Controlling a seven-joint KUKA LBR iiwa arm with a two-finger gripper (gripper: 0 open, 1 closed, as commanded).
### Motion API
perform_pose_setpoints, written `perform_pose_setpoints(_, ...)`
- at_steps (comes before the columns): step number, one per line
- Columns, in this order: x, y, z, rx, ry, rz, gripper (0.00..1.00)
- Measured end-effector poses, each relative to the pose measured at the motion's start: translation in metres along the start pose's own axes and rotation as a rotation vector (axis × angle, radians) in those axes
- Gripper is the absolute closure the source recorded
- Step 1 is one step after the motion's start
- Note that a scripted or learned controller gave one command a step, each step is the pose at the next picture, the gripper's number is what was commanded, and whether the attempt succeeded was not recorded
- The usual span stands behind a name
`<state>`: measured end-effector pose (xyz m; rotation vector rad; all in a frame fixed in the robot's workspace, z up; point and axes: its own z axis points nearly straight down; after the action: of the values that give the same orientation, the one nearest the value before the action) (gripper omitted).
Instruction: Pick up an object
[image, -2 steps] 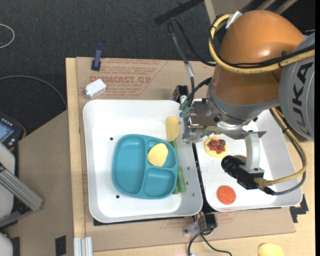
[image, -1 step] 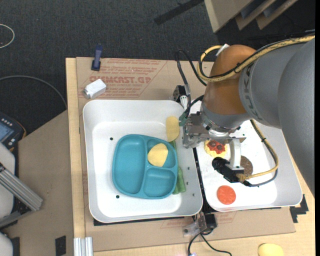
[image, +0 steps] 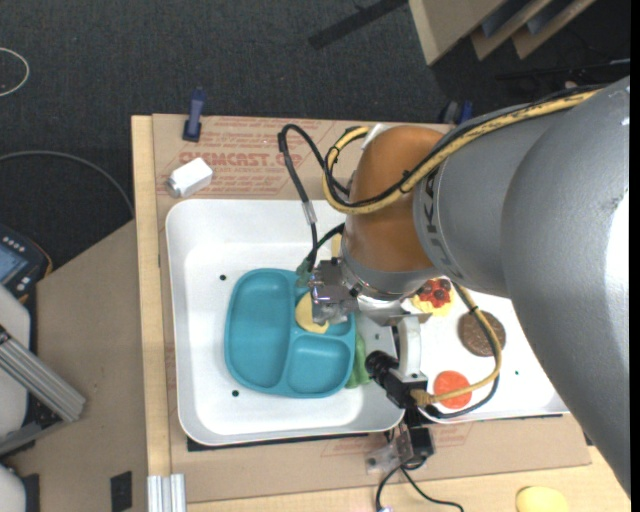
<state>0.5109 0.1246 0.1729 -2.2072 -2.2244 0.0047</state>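
A teal divided plate (image: 275, 335) lies in the left white bin (image: 200, 250). At its right rim sits a small pale yellow piece (image: 309, 316), and a green thing (image: 358, 365) peeks out beside the plate's lower right corner. My gripper (image: 325, 293) hangs right above the plate's right rim and the yellow piece, under the grey arm with its orange band (image: 395, 185). The wrist hides its fingertips. In the right bin lie a brown disc (image: 482, 335), an orange-red round thing (image: 452, 386) and a small red and orange item (image: 435, 293).
The arm's bulk covers much of the right bin (image: 530, 395). A white block (image: 190, 177) and a blue clip (image: 194, 114) rest on the cardboard behind the bins. Cables (image: 300, 180) loop off the wrist over the left bin's back wall.
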Motion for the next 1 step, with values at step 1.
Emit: perform_pose_setpoints(1, 0.0453, -0.0191, -0.1171, -0.019, 0.003, 0.0, 1.0)
